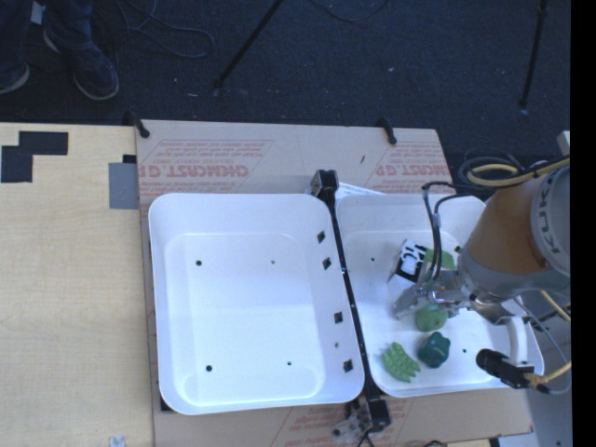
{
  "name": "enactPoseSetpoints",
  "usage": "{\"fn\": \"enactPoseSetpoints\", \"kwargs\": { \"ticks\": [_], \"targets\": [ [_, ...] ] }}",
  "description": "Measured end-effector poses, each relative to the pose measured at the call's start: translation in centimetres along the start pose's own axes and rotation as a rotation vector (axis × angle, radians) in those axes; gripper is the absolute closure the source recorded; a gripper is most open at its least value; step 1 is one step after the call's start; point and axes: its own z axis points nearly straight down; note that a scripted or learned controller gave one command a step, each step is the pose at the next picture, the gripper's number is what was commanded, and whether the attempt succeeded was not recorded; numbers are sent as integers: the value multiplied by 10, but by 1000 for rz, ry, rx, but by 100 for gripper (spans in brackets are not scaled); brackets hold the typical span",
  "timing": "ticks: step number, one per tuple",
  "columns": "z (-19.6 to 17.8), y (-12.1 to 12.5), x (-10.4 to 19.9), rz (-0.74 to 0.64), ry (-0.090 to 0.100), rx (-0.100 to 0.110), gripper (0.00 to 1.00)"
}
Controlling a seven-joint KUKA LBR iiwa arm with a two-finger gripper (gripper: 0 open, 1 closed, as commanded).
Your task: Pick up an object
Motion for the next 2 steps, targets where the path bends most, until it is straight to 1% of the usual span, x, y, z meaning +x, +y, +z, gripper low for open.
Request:
{"fn": "enactPoseSetpoints", "kwargs": {
  "ticks": [1,2],
  "targets": [
    [-11,1,-2,6,-2,-3,100],
    [-133,-27,88,-8,1,-10,100]
  ]
}}
